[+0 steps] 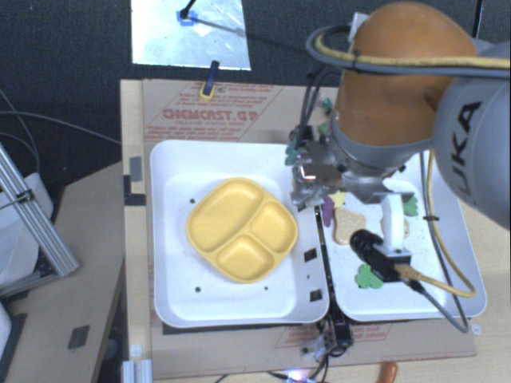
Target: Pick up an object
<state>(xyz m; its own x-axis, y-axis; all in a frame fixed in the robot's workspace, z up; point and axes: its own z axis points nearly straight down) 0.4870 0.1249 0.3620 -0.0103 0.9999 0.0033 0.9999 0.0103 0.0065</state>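
The grey and orange arm (407,78) hangs over the right bin (467,282), covering most of it. Its end effector (315,183) sits low at the seam between the two bins; I can't tell how it stands. Left of it, the left bin (172,174) carries a yellow divided plate (241,228) with bare white floor along every wall. Just right of the end effector lie a tan biscuit-shaped piece (347,226), a small purple piece (327,211) and, nearer the front edge, a green piece (368,276).
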